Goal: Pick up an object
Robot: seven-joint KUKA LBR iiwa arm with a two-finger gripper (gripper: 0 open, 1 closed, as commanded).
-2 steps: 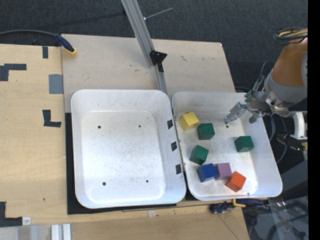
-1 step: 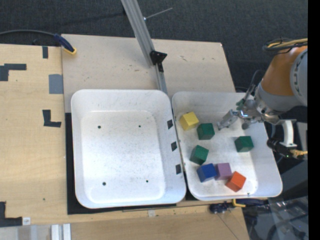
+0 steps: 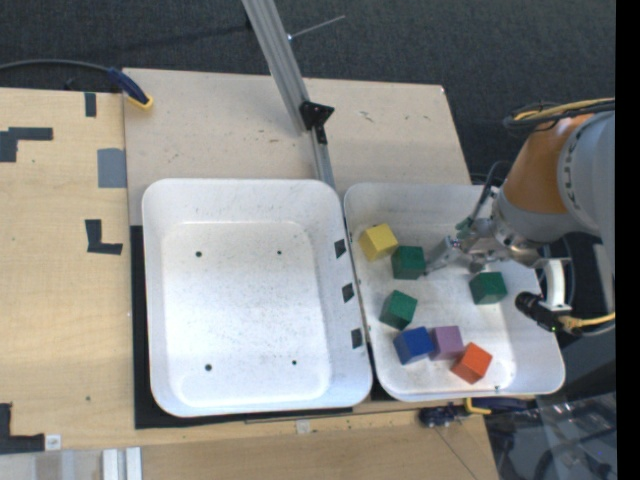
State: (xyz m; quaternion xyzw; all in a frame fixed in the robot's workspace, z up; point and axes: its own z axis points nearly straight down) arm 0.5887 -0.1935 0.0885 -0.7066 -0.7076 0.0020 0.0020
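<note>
Gripper [image 3: 452,255] in right bin [image 3: 530,373], fingers spread apart, nothing grasped. Green block [image 3: 408,261] at 9 o'clock: centre over it, descend straight.

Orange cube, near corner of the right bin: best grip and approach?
Take the orange cube from straight above, fingers on its two faces toward the bin's middle and the bin's rim. The purple cube crowds its upper-left side, so I'd avoid closing across that.
</note>
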